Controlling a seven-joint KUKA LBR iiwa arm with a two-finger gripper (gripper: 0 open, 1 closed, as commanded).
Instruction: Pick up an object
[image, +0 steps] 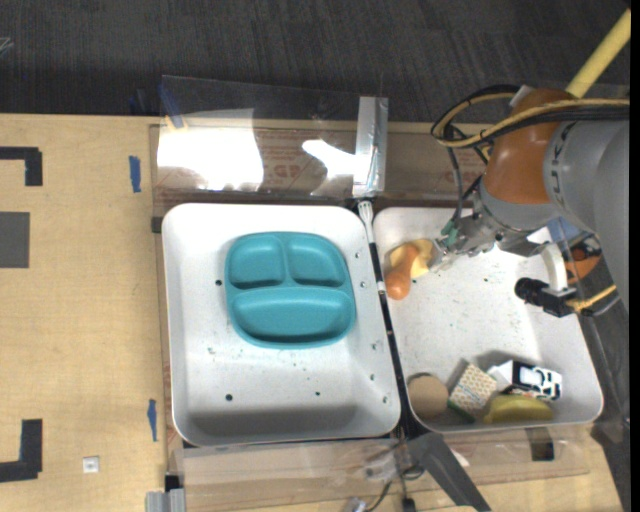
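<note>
Left bin: the white one on the far side from my arm, bearing a teal divided plate near its middle.
Right bin: I reach into its top left corner.
My arm: grey, orange band above the wrist.
My claw: touching or just beside an orange-and-yellow fruit at the bin's left wall; I cannot tell my fingers' spread.
Front edge: brown ball, patterned block, yellow piece, black-and-white item.
</note>
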